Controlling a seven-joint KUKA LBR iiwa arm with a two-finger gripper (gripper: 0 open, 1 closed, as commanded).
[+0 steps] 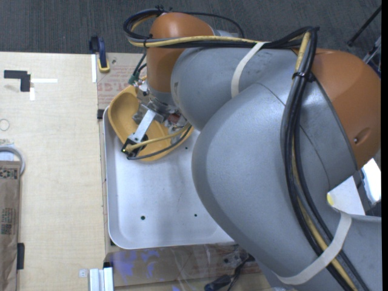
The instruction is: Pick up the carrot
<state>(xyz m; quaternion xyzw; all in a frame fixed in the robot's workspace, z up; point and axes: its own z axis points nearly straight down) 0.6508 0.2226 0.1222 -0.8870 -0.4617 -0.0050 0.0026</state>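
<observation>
At the far left corner of the white bin (pixel 151 205), a yellow bowl (pixel 119 115) sits against the rim with the gripper (pixel 159 111) over it; I cannot tell whether the gripper is open or closed. The bin's near left floor is bare. The grey arm (pixel 254 150) covers its right side, so I cannot tell where the carrot lies.

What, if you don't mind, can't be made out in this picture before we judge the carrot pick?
1. Bin: its right part, camera view, is covered by the arm.
2. Bowl: part of its inside is covered by the arm.
3. Carrot: where it lies cannot be told; the arm hides much of the bin.
4. Bag: cut off by the left edge, and its print is too small to read.
</observation>
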